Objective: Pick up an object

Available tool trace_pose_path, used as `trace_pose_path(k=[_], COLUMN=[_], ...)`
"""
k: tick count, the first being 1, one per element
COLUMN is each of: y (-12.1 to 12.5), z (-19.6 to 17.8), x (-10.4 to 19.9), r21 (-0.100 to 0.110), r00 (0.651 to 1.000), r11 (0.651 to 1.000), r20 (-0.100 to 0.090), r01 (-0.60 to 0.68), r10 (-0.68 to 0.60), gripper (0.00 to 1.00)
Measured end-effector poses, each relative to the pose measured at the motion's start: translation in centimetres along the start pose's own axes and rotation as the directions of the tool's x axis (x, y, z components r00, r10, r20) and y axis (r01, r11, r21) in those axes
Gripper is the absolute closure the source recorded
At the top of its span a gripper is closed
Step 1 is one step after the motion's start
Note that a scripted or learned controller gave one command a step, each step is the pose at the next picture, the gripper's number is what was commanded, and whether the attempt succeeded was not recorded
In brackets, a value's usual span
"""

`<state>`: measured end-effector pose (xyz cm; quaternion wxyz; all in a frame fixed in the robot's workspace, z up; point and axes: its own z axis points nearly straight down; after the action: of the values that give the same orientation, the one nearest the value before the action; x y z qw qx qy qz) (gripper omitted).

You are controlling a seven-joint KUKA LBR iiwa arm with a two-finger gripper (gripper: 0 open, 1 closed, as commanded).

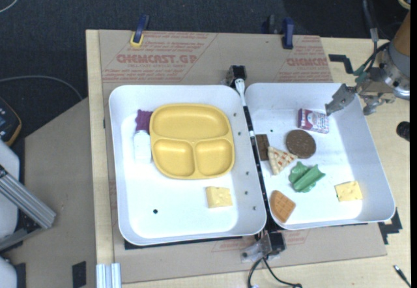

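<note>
"What is there to grab?"

"Left of my gripper (352,99) sits a pink packet (313,121), very near it in the right bin (378,169). It looks light, flat and crinkly. I would pinch its short sides."

"Is your hand open?"

"Yes, open, holding nothing."

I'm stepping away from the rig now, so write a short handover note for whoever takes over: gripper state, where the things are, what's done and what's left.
Gripper: open, holding nothing, over the right bin at its upper right edge.
Right bin: pink packet nearest the gripper, brown round cookie, pizza slice, green toy, yellow cheese cube, orange waffle piece.
Left bin: yellow divided tray, another cheese cube, a purple and white item beside the tray.
Done: nothing picked yet.
Left: grasp and lift one object; the pink packet looks the closest candidate.
</note>
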<state>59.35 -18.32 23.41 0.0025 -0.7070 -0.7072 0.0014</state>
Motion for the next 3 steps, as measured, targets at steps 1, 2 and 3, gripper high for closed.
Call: trace_pose_path(k=[1, 2, 3], y=[0.4, 1.2, 1.3], z=[4.4, 10.1, 15.0], x=[0.3, -0.1, 0.0], r21=[0.001, 0.001, -0.006], r00=[1.000, 1.000, 1.000], r11=[1.000, 1.000, 1.000], r20=[-0.001, -0.001, 0.000], r01=[0.001, 0.000, -0.001], r10=[-0.001, 0.000, 0.001], gripper=[0.00, 0.00, 0.00])
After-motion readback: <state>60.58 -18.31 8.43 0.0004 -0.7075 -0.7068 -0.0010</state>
